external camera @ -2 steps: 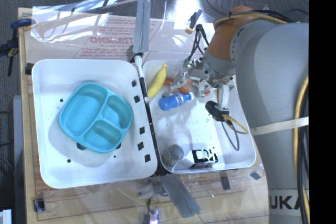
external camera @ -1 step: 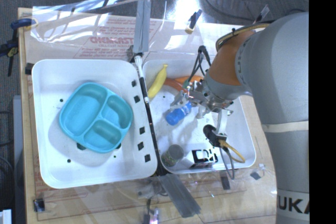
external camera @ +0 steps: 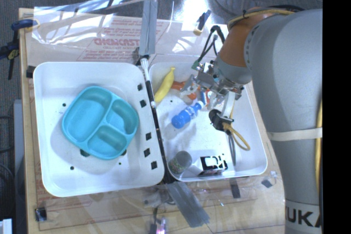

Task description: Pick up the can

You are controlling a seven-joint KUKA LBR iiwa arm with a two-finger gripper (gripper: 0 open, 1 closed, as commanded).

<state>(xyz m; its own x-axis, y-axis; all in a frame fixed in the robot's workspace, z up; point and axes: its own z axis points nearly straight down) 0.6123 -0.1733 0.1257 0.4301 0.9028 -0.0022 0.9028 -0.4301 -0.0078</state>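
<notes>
Grey with an orange band, the arm slopes in from the right, and its two-finger gripper [external camera: 205,90] hangs low over the far half of the right-hand shallow white bin [external camera: 253,134]. Whether it is spread or pressed together cannot be told from this angle, since the wrist and its fittings crowd the spot, and nothing can be seen held in it. Just beside it on the left lies a translucent blue plastic bottle [external camera: 186,116], set on a slant with its darker capped end pointing toward the near left. The other end comes close under the gripper (touching or not, I cannot say). Farther left, along the divide between the bins, a yellow banana [external camera: 164,84] lies lengthwise, with a small orange thing [external camera: 179,85] against its right side, too blurred to name. The dull grey round-topped can [external camera: 180,161] is well apart from the gripper, in the near-left corner of the same bin close to the wall, and it seems to stand on end with its circular top facing up. Just beside it to the right, against the near wall, lies a small black box with white markings [external camera: 213,163]. The left-hand shallow white bin [external camera: 49,90] holds a light blue plastic plate with three compartments [external camera: 100,122], lying flat near its middle.
</notes>
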